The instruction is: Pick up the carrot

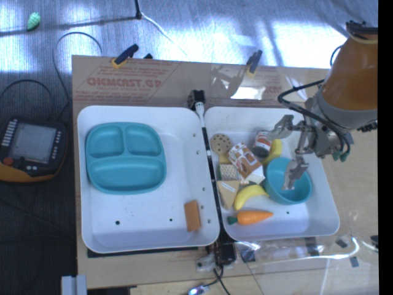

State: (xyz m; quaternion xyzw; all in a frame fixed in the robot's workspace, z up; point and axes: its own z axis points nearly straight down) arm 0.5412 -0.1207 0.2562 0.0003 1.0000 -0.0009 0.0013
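The orange carrot [250,216] with a green stub end lies flat near the front edge of the right bin [319,226], just below a yellow banana [249,194]. My gripper [290,147] hangs above the right half of that bin, over the blue bowl [288,188], up and to the right of the carrot and well apart from it. Its two fingers are spread, with one fingertip [299,168] pointing down at the bowl. The gripper is open and nothing sits between the fingers.
Crowded in the right bin are a small printed box [244,158], a round waffle-like disc [221,143], a can [264,142] and cheese-coloured pieces [226,189]. The left bin [98,226] holds a teal divided plate [126,157] and a tan block [193,215].
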